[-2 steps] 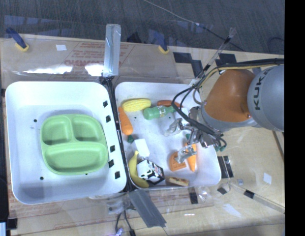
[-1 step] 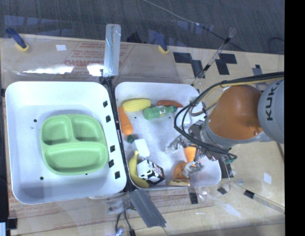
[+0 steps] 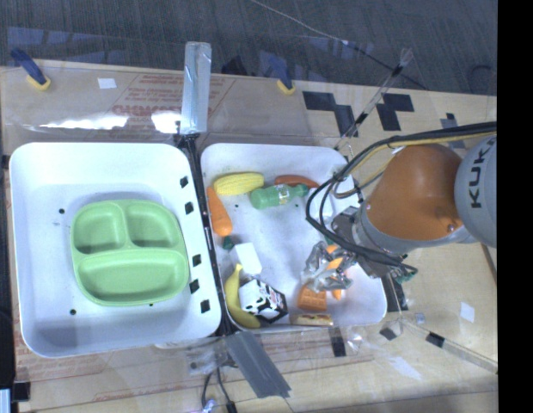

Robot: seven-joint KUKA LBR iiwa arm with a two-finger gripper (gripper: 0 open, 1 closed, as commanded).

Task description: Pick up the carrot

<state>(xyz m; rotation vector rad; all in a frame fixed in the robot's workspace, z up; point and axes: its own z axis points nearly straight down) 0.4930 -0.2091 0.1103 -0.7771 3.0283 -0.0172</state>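
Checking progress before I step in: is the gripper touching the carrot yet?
Apart. The camera view shows the carrot lying by the right bin's left wall, with bare bin floor between it and the gripper.

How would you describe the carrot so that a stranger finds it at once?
Look in the right bin, along its left wall. The carrot lies there lengthwise, just below the corn and above the banana. It is the only long, tapering orange thing there; its neighbours are yellow.

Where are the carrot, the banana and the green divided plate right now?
carrot (image 3: 219,213): camera view, middle of its orange body, by the right bin's left wall.
banana (image 3: 233,304): camera view, its yellow curve.
green divided plate (image 3: 127,252): camera view, its central ridge, in the left bin.
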